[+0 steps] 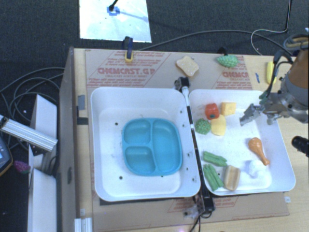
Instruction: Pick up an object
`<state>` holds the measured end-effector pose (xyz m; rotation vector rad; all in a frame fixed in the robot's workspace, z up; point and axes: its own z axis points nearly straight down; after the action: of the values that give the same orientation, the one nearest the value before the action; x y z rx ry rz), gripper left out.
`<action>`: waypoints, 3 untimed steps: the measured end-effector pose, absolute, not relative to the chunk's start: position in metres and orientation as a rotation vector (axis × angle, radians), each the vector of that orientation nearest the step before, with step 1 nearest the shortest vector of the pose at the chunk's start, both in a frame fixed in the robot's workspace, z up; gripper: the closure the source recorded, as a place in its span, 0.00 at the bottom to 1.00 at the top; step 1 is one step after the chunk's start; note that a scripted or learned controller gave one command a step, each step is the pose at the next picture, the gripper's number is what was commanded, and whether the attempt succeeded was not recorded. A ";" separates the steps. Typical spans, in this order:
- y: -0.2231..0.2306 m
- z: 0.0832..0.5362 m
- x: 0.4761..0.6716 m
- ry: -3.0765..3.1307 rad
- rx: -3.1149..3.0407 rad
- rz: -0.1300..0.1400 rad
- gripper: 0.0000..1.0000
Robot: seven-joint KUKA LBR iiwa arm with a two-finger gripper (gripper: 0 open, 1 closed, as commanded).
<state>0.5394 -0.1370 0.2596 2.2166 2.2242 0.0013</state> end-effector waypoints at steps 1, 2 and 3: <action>-0.114 0.085 0.569 2.223 2.217 0.002 0.00; -0.096 0.085 0.623 2.224 2.216 0.003 0.00; -0.094 0.082 0.663 2.233 2.230 -0.031 0.00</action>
<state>0.6634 -0.0935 0.0822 2.2298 2.2333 -0.0314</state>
